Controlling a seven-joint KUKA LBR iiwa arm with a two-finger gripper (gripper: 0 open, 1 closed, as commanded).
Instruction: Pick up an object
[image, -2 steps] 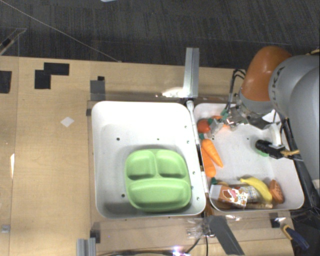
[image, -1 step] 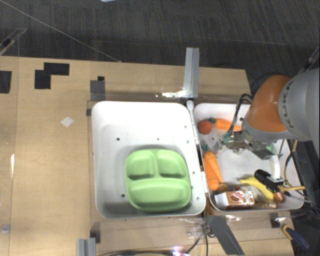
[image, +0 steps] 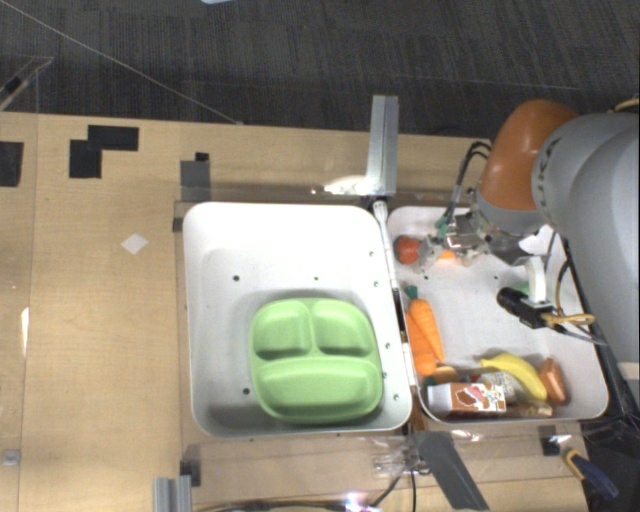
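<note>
Tomato Pick: Approach Stage, Grasp Not Confirmed

Tomato (image: 406, 249) lies in the upper left corner of the right bin (image: 600, 400), just beside the gripper (image: 452, 243). Whether the gripper is spread or closed cannot be told. Nothing appears lifted. Carrot (image: 425, 335), banana (image: 512, 369) and bottle (image: 472, 396) rest lower in the same bin. Green tray (image: 315, 357) sits in the left bin (image: 225, 250). Judged status: grasp and lift remain.

Overhead slanted view, both bins (image: 200, 300)
</note>
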